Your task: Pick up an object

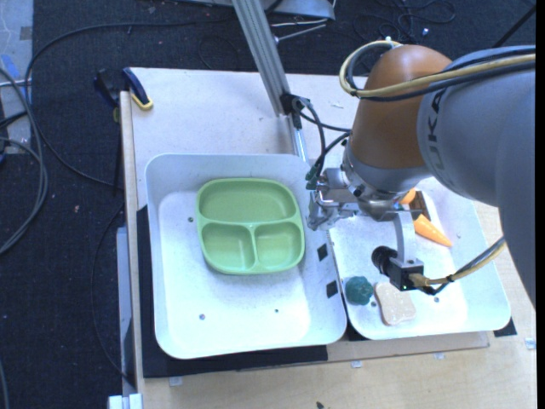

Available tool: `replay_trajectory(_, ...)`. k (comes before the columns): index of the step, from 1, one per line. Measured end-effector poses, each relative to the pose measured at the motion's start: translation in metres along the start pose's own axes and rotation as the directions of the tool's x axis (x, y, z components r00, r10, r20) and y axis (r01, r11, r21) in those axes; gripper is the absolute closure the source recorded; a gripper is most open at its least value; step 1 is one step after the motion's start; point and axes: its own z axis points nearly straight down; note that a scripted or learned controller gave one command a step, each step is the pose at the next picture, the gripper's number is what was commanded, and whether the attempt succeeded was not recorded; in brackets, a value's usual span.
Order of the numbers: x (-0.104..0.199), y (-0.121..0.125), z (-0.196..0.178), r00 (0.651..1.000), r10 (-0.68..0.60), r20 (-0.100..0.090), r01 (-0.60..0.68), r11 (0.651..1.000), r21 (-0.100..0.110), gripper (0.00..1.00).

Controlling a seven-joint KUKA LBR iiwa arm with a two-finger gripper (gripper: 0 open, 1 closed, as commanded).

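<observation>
Risk: gripper (326, 207) sits over the wall between the two bins, open or closed can't tell, nothing visibly held, so a straight descent could hit the rim or the edge of the green divided plate (251, 226). Left bin (170, 313) holds that plate. Right bin (477, 313) holds an orange piece (432, 230) by the arm, plus a teal lump (359, 290) just beside a tan block (396, 307) near the front, so grabbing one may nudge the other.
</observation>
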Motion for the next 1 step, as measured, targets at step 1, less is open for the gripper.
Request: replay_trajectory(1,0.0498,0.0189,0.012,1.0,0.0,0.001,0.0,1.0,-0.004,1.0)
